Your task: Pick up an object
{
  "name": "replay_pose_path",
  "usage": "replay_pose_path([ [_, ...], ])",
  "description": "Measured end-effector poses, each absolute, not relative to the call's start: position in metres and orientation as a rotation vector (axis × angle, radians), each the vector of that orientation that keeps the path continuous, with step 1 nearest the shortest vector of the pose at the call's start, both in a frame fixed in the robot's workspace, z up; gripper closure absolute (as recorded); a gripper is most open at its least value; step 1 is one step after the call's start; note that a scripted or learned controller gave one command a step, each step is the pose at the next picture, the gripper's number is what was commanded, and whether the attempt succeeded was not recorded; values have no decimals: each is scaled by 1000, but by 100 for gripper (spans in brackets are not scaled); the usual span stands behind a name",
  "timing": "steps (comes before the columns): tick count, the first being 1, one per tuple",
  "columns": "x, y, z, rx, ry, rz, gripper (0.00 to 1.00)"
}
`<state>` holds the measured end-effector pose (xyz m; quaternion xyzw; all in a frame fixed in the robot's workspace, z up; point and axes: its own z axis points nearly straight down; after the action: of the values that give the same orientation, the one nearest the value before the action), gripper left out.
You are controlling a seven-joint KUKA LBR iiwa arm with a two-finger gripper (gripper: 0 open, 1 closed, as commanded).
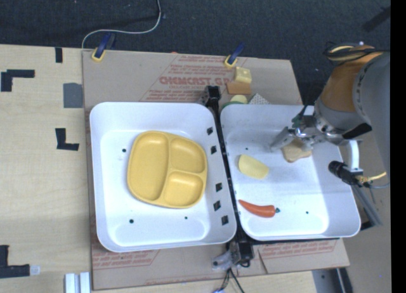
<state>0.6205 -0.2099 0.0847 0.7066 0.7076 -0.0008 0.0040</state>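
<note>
Gripper [293,141] in the right bin [317,219], at 2 o'clock; grasp state cannot be told. A tan piece [295,153] lies just beneath it. Potato [253,167] centre, chili [257,208] at 6 o'clock.

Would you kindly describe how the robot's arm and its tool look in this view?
The arm is a thick, rounded grey body with an orange band above the wrist. Its tool is small, metallic grey. A white piece tipped in black hangs just below.

Cardboard sheet [190,76]: red print "CHEMCAST" (mirrored, partly hidden); rest illegible.
</note>
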Motion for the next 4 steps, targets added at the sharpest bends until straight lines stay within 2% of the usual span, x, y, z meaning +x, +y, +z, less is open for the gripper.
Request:
replay_pose_path([
  [1,624,-210,102,2208,2213,7,100],
  [2,595,-135,149,2215,2231,5,100],
  [3,594,-140,146,2220,2225,-1,0],
  [4,571,-92,82,2217,2224,-2,0],
])
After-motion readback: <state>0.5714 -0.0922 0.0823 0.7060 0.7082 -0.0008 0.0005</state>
